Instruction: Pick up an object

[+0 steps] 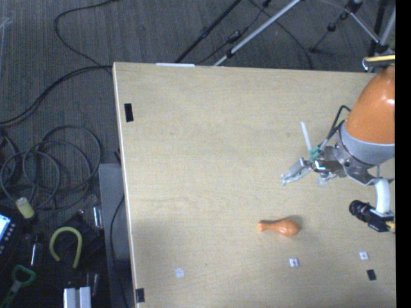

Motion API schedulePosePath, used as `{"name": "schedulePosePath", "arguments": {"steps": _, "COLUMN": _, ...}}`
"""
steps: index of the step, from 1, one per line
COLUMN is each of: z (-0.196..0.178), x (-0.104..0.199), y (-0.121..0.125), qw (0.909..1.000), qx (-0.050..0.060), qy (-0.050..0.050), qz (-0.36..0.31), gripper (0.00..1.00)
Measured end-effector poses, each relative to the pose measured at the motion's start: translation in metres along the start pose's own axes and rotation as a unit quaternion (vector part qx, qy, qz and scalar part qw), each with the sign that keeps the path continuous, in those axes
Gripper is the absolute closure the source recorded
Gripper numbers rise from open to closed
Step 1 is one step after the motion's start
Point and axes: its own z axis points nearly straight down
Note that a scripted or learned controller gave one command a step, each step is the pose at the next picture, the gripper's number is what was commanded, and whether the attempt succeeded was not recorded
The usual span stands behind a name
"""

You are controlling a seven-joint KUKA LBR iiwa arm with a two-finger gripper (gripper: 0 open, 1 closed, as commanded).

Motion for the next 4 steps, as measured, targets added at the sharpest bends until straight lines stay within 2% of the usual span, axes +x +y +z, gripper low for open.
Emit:
{"name": "schedulePosePath", "arguments": {"steps": 1, "z": 0.045, "x": -0.061, "y": 0.057, "qw": 0.9980, "qx": 0.000, "qy": -0.002, "qz": -0.063, "gripper": 0.00}}
{"name": "schedulePosePath", "arguments": {"steps": 2, "z": 0.111, "x": -0.053, "y": 0.120, "qw": 0.9956, "qx": -0.001, "qy": -0.002, "qz": -0.094, "gripper": 0.00}}
{"name": "schedulePosePath", "arguments": {"steps": 3, "z": 0.101, "x": -0.052, "y": 0.120, "qw": 0.9955, "qx": -0.001, "qy": -0.003, "qz": -0.094, "gripper": 1.00}}
{"name": "schedulePosePath", "arguments": {"steps": 4, "z": 0.101, "x": -0.052, "y": 0.120, "qw": 0.9955, "qx": -0.001, "qy": -0.003, "qz": -0.094, "gripper": 0.00}}
